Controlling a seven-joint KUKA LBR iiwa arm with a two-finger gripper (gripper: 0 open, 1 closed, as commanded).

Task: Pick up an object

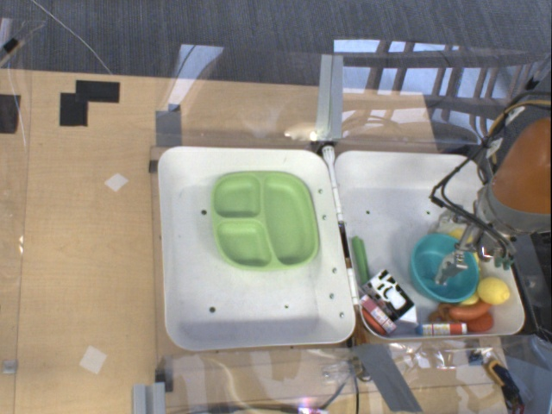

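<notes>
The right bin (pixel 388 179) holds a pile of objects in its near right corner. A teal bowl (pixel 431 270) sits there, with a yellow lemon (pixel 493 291) to its right and a red-orange item (pixel 470 315) in front of it. A green stick (pixel 360 257) lies near the bin's left wall, above a black-and-white box (pixel 388 293). A white marker with a red cap (pixel 444 328) rests along the front wall. My gripper (pixel 453 267) hangs low over the teal bowl's inside, below the orange wrist band (pixel 522 175). I see nothing held in it.
The left bin (pixel 185 309) carries a green divided plate (pixel 263 219) in its middle. A metal post (pixel 330 93) stands behind the wall between the bins. Black cables (pixel 448 188) loop from the wrist over the right bin's far side.
</notes>
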